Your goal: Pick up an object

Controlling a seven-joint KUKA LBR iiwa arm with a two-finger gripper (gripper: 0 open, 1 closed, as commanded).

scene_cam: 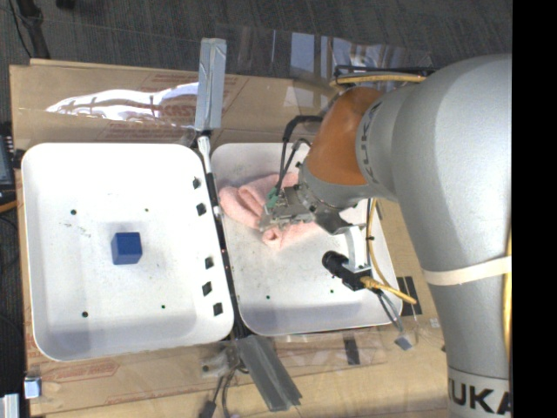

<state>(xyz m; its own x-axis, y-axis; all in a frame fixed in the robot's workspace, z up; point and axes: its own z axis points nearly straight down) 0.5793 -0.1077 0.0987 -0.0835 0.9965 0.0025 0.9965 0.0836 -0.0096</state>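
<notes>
From where I stand, the pink cloth (252,200) in the right bin (296,316) looks light, soft and floppy; it will drape and bunch, not hold a shape, so I judge a pinch on a raised fold near its middle safer than its thin edge. It lies crumpled in the upper left part of that bin, near the divider between the two bins. The end effector (277,212) is down directly on the cloth's right portion, pink showing on both sides of it. Whether it is clenched or released I cannot tell. A blue cube (127,247) sits alone in the left bin (52,320), well apart.
</notes>
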